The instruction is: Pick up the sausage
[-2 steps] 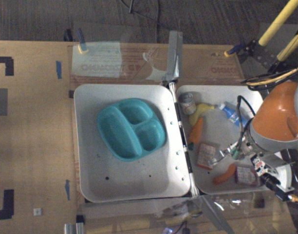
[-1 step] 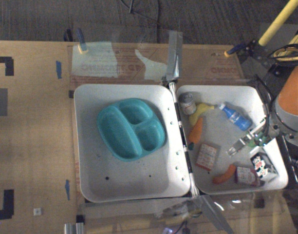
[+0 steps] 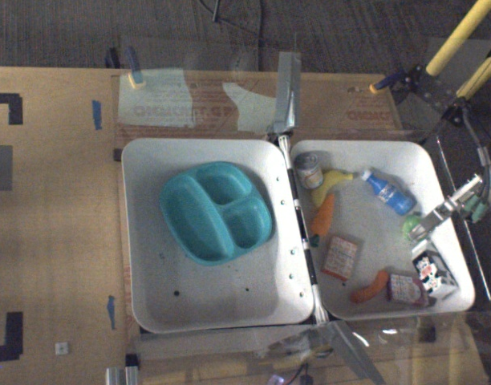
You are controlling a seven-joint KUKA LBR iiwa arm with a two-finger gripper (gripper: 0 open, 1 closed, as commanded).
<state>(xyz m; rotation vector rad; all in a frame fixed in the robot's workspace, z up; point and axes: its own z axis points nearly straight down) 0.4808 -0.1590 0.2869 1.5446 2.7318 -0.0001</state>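
On the bench [image 3: 53, 239], the left bin [image 3: 141, 295] holds a teal divided plate [image 3: 217, 212], tilted a little in the bin's upper half. In the right bin [image 3: 374, 307], a can [image 3: 309, 169] stands at the upper left with a banana [image 3: 335, 180] just beside it and a carrot [image 3: 323, 215] below them. A card [image 3: 341, 257] lies near the middle. The sausage [image 3: 369, 288] lies low in this bin, its right end touching a small packet [image 3: 406, 289]. A blue bottle [image 3: 388, 192] lies tilted higher up. The jaws [image 3: 426, 229] hang at the bin's right side over something green [image 3: 411, 228], above and right of the sausage and well apart from it; whether they are apart or together, I cannot tell. A cow-print carton [image 3: 432, 273] lies below them.
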